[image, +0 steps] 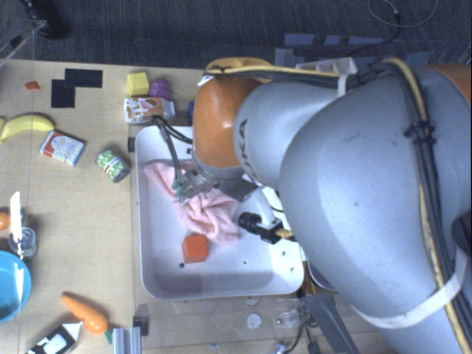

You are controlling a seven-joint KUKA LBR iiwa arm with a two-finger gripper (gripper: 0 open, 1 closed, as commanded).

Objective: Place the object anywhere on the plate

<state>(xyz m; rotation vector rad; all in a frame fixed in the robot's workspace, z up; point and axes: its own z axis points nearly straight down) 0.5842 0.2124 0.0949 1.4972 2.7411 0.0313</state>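
A white bin (147, 271) holds a crumpled pink cloth (210, 212) and a small orange-red block (195, 248) just in front of it. My gripper (183, 186) is low over the cloth's upper left part, at or touching the fabric; the large grey arm with its orange band (217, 120) hides what lies behind it. A blue plate (11, 286) is cut off by the left edge of the view, on the wooden surface well left of the bin.
On the wooden surface to the left lie a banana (26, 126), a small carton (63, 147), a green can (113, 164), a carrot (85, 312) and a white utensil (15, 211). A yellow block (137, 83), a purple item (159, 89) and a printed box (147, 109) sit behind the bin.
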